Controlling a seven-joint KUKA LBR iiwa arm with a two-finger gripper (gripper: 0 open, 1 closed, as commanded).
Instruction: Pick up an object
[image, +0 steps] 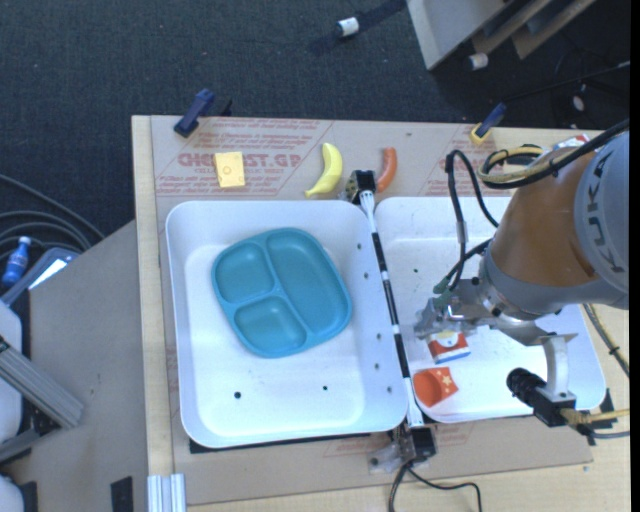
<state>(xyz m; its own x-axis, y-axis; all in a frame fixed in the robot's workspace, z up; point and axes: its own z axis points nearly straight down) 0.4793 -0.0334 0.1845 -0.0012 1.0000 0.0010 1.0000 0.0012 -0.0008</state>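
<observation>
Behind the bins, surface (270, 160) carries a banana (325, 170); end effector (440, 318) grip cannot be told; right bin (420, 225) items are partly hidden; left bin (190, 300) holds a blue divided plate (280, 290).

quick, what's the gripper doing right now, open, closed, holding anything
Gripper: low in the right white bin, just above the small red, white and blue packet; nothing visibly held, and its state cannot be told.

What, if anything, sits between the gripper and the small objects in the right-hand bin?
Nothing visible does. The gripper hangs low in the right bin, directly above the red, white and blue object, with the orange object just nearer the camera. The bin wall is to the side, not between.
</observation>
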